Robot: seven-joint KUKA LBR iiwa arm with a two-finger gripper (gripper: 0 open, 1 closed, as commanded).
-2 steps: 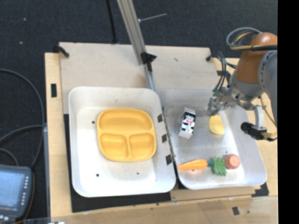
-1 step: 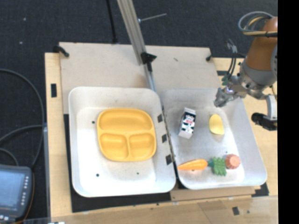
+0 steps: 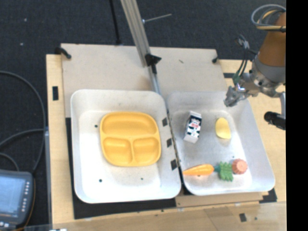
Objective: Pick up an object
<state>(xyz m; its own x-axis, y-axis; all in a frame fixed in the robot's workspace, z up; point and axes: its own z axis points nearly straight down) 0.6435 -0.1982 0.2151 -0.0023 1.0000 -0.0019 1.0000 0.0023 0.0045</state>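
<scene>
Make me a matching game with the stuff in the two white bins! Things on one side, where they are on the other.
Things:
1. yellow divided plate
2. small milk carton
3. toy carrot
4. gripper

Places:
A. front of the right bin
B. over the right bin's far right corner
C. left bin
D. right bin, beside the yellow lemon-like piece

Pairs: 1-C, 2-D, 3-A, 4-B

Grey arm (image 3: pixel 269 71) with an orange band (image 3: pixel 275 47) above the wrist — pale looped cables (image 3: pixel 263 14) on top, dark wires (image 3: pixel 244 57) alongside, metallic gripper (image 3: pixel 233 98).
</scene>
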